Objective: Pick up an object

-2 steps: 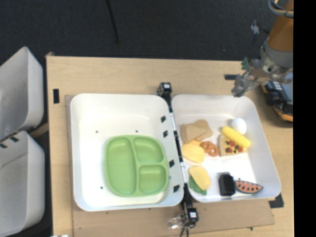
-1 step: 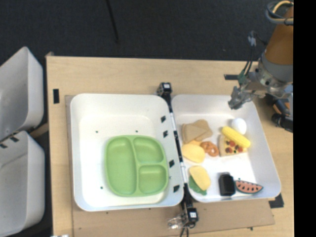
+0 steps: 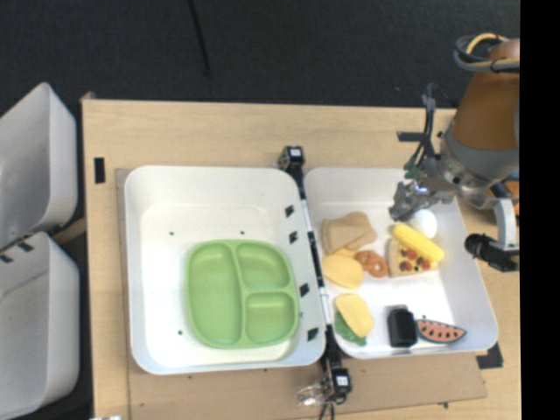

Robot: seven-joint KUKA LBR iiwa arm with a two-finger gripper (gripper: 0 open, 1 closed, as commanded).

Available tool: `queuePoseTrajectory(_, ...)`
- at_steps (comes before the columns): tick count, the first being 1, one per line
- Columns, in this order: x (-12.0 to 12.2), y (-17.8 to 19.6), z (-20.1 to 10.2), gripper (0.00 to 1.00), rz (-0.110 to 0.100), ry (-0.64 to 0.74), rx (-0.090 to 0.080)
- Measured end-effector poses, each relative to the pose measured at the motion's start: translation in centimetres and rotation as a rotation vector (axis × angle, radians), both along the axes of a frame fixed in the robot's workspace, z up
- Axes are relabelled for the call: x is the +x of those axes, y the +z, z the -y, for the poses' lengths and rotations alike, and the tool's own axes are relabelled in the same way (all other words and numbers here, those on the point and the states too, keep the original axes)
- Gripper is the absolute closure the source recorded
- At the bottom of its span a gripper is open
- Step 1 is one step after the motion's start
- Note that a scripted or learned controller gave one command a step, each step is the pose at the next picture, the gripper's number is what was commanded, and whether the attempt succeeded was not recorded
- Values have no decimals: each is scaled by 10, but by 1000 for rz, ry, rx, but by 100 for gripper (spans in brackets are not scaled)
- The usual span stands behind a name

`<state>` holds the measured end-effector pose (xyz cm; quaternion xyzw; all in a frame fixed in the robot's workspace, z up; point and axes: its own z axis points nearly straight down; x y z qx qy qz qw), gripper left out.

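The gripper (image 3: 409, 201) sits low over the far right part of the right bin (image 3: 350, 182), at the end of the grey arm (image 3: 477, 151) with its orange band, which enters from the right. Whether anything is gripped cannot be told from this view. A white egg-shaped object (image 3: 424, 223) lies just beside the gripper tip, on its near right side. A yellow banana (image 3: 417, 242) lies just in front of the egg, resting on a pizza slice (image 3: 409, 260). Left of these lie a tan bread slice (image 3: 347, 231), a small pretzel (image 3: 372, 263) and a yellow rounded item (image 3: 342, 270). Nearer the front edge are a yellow-and-green item (image 3: 353, 316), a black block (image 3: 402, 327) and a watermelon slice (image 3: 440, 331). The left bin (image 3: 153, 199) holds a green divided plate (image 3: 242, 293). Both bins rest on the wooden bench (image 3: 219, 121).
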<state>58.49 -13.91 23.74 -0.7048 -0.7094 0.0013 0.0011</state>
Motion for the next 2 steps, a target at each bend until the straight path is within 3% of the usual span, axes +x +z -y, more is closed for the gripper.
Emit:
queuePoseTrajectory(1,-36,11,-38,100,1,-1,2)
queuePoseTrajectory(2,-69,-7,-59,100,-1,-4,0)
